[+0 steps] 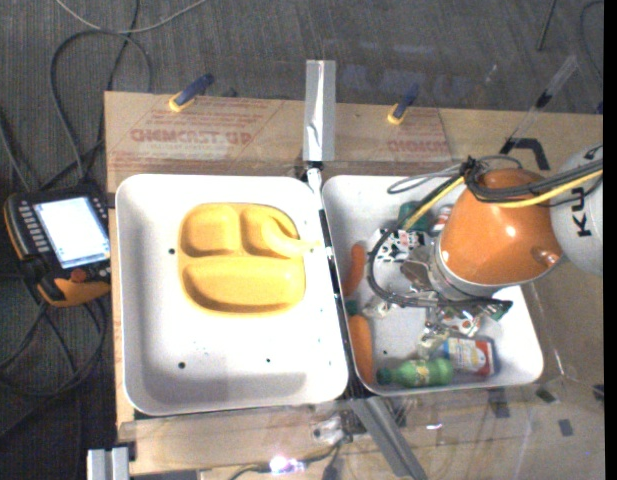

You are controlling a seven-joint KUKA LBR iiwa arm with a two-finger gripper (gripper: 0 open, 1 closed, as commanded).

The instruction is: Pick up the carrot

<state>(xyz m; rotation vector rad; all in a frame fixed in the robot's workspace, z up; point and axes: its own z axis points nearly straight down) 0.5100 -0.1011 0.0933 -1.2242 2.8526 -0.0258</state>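
The carrot (pixel 361 342), an orange tapered piece, lies along the left wall of the right bin (pixel 533 366), near its front corner. My arm's orange wrist band (pixel 493 236) hangs over the middle of that bin. The gripper (pixel 431 303) beneath it is mostly hidden by the wrist and cables, and sits to the right of the carrot, apart from it. Nothing shows between the gripper and the carrot.
A reddish-orange stick-shaped item (pixel 356 264) lies just behind the carrot along the same wall. A green bottle (pixel 418 372) and a red-labelled bottle (pixel 470 355) rest at the bin's front. The left bin (pixel 148 358) holds a yellow divided tray (pixel 243 258).
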